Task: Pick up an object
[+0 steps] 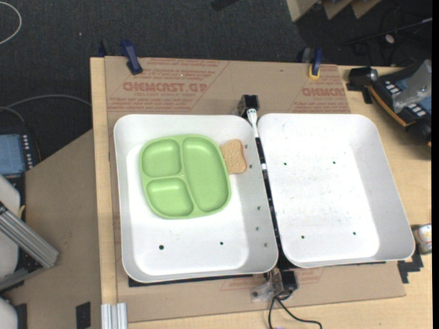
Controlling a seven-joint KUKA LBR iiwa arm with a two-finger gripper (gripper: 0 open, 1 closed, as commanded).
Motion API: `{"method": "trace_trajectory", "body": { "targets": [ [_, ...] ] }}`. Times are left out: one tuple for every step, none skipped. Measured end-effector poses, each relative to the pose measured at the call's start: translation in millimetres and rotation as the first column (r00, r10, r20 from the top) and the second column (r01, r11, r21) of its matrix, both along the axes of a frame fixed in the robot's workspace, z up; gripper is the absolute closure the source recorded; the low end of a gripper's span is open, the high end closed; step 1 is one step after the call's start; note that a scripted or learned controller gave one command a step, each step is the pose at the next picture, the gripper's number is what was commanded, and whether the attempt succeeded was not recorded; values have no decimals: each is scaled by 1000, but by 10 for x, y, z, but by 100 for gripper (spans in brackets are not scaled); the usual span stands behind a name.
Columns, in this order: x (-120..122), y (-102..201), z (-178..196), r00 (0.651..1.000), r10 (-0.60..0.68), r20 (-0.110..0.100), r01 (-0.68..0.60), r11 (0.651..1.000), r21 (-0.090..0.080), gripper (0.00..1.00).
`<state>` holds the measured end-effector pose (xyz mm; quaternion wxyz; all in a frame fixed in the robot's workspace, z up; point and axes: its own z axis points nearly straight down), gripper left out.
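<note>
Camera view, from above at a slant. I count two white bins side by side on the tabletop (206, 74), one green divided plate and one tan, cracker-like piece.

The left bin (137, 252) holds both objects. The green plate (185, 177) has three compartments, two smaller ones on its left and one long one on its right, and lies flat in the bin's upper half. The tan piece (234, 155) lies flat just beside the plate's upper right rim, touching or nearly touching it; I cannot tell which. It sits close to the bin's right wall, near the seam between the two bins.

The right bin (329, 184) shows a bare white floor with faint speckling and a few small dark dots.

Open room: the lower half of the left bin is bare floor, with three dark dots. The tan piece has a narrow gap on its right toward the bin wall and open floor below it.

The end effector is not in the frame, so I cannot tell its state.

Surface and room: the bins rest on a brown board printed with red lettering, held by a blue clamp (130, 55) at the upper left and another clamp (315, 63) at the upper right. Dark carpet (137, 12) lies beyond the board, and cables trail at the lower edge.
</note>
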<state>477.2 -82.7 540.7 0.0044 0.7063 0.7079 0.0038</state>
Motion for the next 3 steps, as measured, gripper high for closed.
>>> {"method": "trace_trajectory", "body": {
  "targets": [
    [17,1513,-57,1000,16,-12,-16,1000,3,0],
    [4,3133,-63,1000,15,-9,-15,1000,5,0],
    [23,3046,55,1000,0,-6,0,1000,4,100]
  ]
}}
